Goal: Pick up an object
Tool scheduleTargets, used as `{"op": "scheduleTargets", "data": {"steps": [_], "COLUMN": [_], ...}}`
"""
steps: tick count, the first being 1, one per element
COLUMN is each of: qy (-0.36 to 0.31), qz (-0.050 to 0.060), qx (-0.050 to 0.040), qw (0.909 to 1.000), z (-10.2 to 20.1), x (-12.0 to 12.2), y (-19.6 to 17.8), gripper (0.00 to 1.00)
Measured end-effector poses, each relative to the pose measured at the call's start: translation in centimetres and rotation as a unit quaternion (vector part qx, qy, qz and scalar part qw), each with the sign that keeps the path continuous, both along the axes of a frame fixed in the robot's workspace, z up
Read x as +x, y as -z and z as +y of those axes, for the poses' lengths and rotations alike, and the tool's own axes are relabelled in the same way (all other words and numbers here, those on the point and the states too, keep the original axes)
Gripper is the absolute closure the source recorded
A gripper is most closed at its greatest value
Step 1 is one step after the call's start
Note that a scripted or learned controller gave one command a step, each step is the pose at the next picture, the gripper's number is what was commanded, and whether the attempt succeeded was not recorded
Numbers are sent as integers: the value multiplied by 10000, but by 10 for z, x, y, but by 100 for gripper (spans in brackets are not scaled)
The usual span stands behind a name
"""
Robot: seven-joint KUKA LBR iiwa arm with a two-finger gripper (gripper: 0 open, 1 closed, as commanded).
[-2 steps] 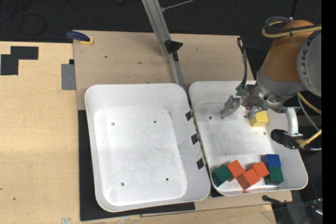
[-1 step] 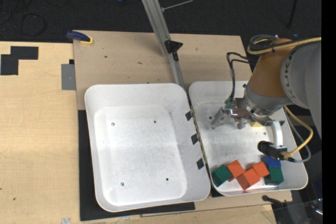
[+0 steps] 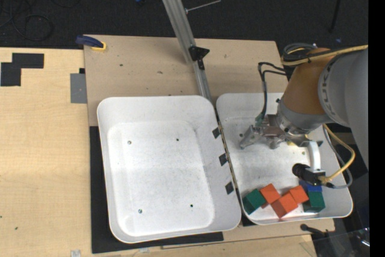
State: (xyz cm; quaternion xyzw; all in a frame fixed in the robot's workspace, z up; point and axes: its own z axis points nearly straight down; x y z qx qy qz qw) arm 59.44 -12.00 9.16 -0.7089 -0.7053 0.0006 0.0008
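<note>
Claw: your two-finger metal gripper sits low over the bare floor of the right-hand shallow white bin, in its upper middle part. Nothing shows between its tips; whether they stand wide or narrow, you cannot tell from this slant.

Arm: the grey arm with the orange band comes in from the right and covers the bin's upper right corner.

Targets: a small cluster of blocks lies against the near wall of the same bin: a dark green block, an orange-red block, a larger orange-red block, a blue block and a green block at the right end.

Key relation: the cluster lies toward the camera from the claw and a little to the right, well apart from it. The row runs along the near wall.

Edges: the blocks touch one another and crowd the wall, so finger room looks tight, in my judgement. The dark green block at the left end has the most open floor beside it.

Open room: bare floor between claw and cluster. The left-hand white bin is across the divider.
</note>
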Motion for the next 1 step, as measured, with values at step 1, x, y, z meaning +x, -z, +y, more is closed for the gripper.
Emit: {"op": "scheduleTargets", "data": {"steps": [1], "qy": [36], "qz": [5], "qx": [9], "qw": [10000], "z": [-1], "x": [0], "y": [-10], "gripper": [100]}}
